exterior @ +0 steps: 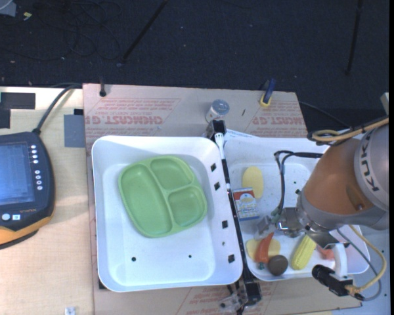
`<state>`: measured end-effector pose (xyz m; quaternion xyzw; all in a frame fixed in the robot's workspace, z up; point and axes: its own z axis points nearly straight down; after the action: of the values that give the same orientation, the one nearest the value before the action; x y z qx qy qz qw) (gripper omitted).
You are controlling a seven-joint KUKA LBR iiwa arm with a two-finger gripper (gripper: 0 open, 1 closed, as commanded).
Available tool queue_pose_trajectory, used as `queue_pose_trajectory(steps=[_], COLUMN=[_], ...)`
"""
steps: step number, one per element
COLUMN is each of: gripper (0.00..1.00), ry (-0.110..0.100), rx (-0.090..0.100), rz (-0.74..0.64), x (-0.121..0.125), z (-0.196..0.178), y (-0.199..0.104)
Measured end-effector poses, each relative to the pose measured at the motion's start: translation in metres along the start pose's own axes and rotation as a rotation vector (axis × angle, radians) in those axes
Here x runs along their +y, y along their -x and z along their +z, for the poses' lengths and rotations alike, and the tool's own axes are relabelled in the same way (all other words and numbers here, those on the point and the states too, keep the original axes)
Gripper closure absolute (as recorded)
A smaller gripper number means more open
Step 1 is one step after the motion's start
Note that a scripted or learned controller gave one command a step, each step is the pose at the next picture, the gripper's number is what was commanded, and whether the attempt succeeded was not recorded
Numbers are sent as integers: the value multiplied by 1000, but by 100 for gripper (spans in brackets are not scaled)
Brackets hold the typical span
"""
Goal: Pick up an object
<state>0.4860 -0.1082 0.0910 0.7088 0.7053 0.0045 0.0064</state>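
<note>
Corn [303, 252]: nearest, beside the brown ball [278, 264].
Pincer [285, 224]: low over the corn's clutter, likely seeking a pick; grip state I cannot tell.
Carton [245, 202]: beyond the corn.
Green tray [162, 195]: far left of the corn.

One fixed overhead camera, slanted down over both bins [111, 176].
</note>
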Motion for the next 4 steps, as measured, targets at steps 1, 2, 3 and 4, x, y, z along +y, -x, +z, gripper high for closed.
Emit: queue_pose_trajectory(steps=[1,2,3,4], gripper=[0,0,0,0], ry=[-15,-18,-7,-36], rx=[6,2,1,4], rz=[-12,-5,-10,-3], x=[-7,-9,-4,-6], z=[-99,-8,-253,-124], y=[-72,-1,-42,-19])
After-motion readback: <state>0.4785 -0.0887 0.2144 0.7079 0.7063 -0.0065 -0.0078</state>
